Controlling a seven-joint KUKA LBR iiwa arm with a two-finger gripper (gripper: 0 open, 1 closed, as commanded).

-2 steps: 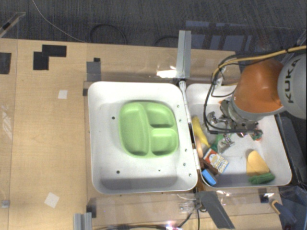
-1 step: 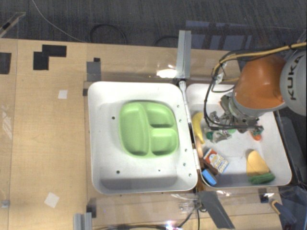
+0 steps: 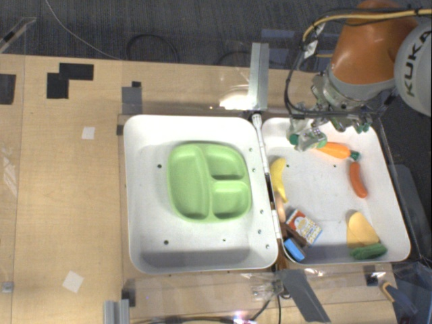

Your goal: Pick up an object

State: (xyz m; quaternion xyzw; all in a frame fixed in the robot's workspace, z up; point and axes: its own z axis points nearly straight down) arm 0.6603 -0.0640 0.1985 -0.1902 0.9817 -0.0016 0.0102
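My gripper (image 3: 308, 139) hangs over the back of the right bin (image 3: 391, 181), just left of an orange carrot (image 3: 335, 151) with a green tip. Further down lie a yellow banana (image 3: 277, 179) along the bin's left wall, a red-orange sausage (image 3: 358, 179) near the right wall, a yellow cheese wedge (image 3: 361, 229) with a green vegetable (image 3: 368, 252) below it, a small printed box (image 3: 304, 227) and a blue item (image 3: 293, 250) at the front left. The arm's wrist hides the bin's back right corner.
The left bin (image 3: 142, 181) holds a green divided plate (image 3: 208, 181). A metal post (image 3: 259, 73) stands behind the divider between the bins. Cables loop around the arm's orange band (image 3: 364, 42).
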